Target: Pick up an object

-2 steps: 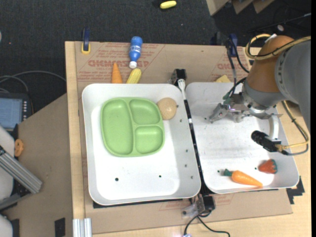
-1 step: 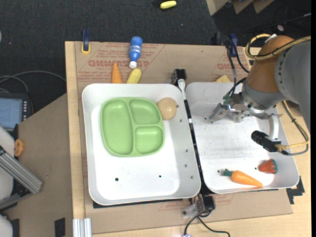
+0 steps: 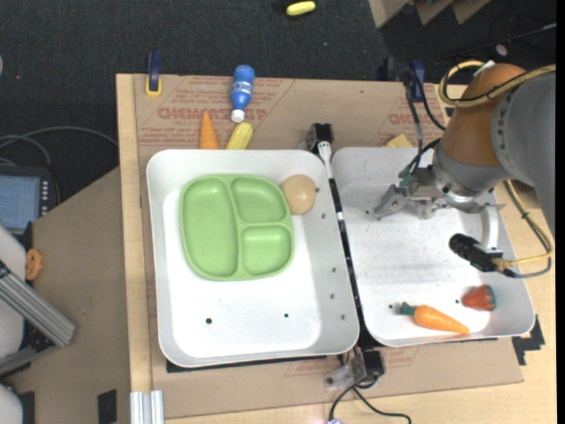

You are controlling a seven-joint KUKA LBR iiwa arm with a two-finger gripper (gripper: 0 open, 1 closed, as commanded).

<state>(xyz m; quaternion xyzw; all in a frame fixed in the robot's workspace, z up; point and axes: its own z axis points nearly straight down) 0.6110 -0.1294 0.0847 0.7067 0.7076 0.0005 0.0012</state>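
- Lying nearest the camera, an orange carrot (image 3: 434, 319) is resting at the front of the right bin (image 3: 415, 263), with a red strawberry-like piece (image 3: 478, 299) just beside it toward the right.
- Above the same bin's back part, the hand (image 3: 408, 198) is hanging with its metal fingers (image 3: 388, 205) spreading apart and gripping nothing; the grey arm (image 3: 508, 131) is reaching in from the right.
- Sitting in the left bin (image 3: 238, 321) are a green divided plate (image 3: 237, 226) and, touching its back right corner, a tan round object (image 3: 299, 193).
- Behind the bins on the bench (image 3: 353, 104), a small bottle (image 3: 241, 91), another carrot (image 3: 207, 132) and a corn cob (image 3: 239, 135) are lying close together.
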